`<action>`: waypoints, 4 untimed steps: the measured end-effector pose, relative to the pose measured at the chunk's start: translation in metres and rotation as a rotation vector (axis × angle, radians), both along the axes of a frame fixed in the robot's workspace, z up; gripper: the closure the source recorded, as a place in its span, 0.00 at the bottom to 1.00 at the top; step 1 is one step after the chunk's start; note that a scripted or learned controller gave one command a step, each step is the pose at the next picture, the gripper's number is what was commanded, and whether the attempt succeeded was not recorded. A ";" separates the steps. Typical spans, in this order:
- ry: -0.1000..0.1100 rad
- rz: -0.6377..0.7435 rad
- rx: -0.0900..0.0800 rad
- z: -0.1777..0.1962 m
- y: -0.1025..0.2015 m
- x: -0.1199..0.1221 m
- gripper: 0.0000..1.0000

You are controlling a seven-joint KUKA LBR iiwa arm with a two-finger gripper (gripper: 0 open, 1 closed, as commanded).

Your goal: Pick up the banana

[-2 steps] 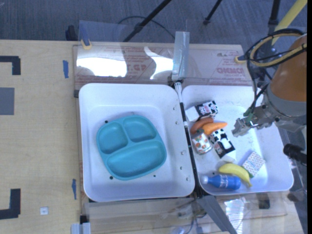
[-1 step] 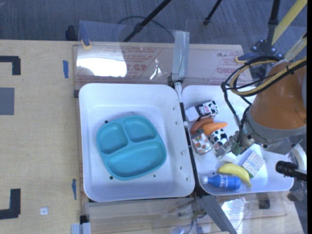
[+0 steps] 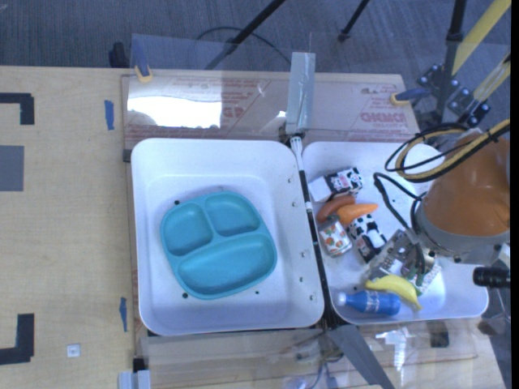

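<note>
Left bin (image 3: pixel 154 177): you see a blue divided plate (image 3: pixel 219 243), untouched. Right bin (image 3: pixel 466 302): small toys cluster near the divider, a carrot (image 3: pixel 350 211) among them. The banana (image 3: pixel 395 288) lies at the front, just behind a blue bottle (image 3: pixel 371 302). Gripper (image 3: pixel 408 258) hovers directly above the banana; you cannot tell its finger state. Judged: pick not yet made.

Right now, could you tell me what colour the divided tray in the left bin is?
Light blue tray, clearest in the camera view.
</note>
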State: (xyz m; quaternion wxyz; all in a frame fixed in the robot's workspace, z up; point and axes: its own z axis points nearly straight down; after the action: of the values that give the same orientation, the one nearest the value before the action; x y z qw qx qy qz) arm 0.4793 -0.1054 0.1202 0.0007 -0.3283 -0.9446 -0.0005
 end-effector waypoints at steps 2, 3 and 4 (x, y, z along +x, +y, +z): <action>-0.007 0.286 -0.003 0.161 0.001 0.001 0.00; -0.002 0.059 0.000 0.006 0.013 0.000 0.00; -0.005 -0.129 -0.002 0.212 0.013 0.014 0.00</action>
State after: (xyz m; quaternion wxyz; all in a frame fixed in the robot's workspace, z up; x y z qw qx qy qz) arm 0.4936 -0.0927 0.3324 -0.0020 -0.3884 -0.9215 -0.0003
